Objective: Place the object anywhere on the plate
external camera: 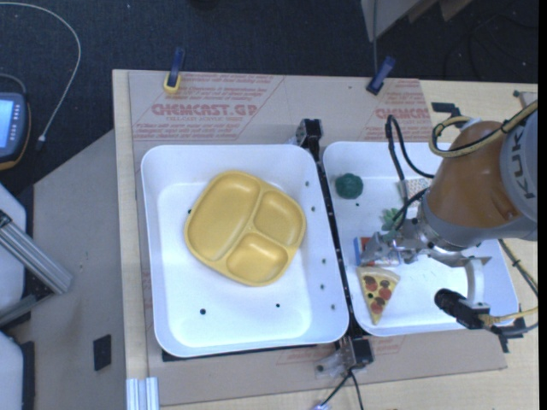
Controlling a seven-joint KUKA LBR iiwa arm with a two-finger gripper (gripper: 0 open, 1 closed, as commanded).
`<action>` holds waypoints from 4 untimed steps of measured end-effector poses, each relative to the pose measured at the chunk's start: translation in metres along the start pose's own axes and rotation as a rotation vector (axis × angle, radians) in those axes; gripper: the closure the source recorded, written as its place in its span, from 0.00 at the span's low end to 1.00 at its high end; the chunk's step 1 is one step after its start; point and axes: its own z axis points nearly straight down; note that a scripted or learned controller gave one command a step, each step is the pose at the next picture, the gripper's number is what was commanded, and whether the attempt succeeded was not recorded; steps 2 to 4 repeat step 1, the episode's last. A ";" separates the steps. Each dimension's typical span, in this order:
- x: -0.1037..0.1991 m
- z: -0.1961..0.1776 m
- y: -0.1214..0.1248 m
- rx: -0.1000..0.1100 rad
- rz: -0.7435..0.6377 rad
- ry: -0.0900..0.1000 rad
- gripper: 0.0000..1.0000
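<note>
A yellow three-compartment plate (246, 226) lies in the left bin (171, 306). In the right bin (504, 301) a toy pizza slice (378, 291) lies near the front left corner. A dark green round object (349, 184) sits at the back left of that bin. My gripper (376, 251) hangs low over the right bin, just behind the pizza slice, under the orange wrist band. Something green (392, 218) peeks out beside the wrist.
A black divider rail (329, 220) runs between the two bins. Cables loop over the arm at the right bin's back. Blue clamps (380, 75) hold the cardboard at the bench's back edge. A black part (457, 307) of the arm overhangs the right bin's front.
</note>
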 end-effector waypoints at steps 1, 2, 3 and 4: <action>0.000 -0.001 0.000 0.000 0.000 0.000 1.00; 0.000 -0.001 0.000 0.000 0.000 0.000 1.00; 0.000 -0.001 0.000 0.000 0.000 0.000 1.00; 0.000 -0.001 0.000 0.000 0.000 0.000 1.00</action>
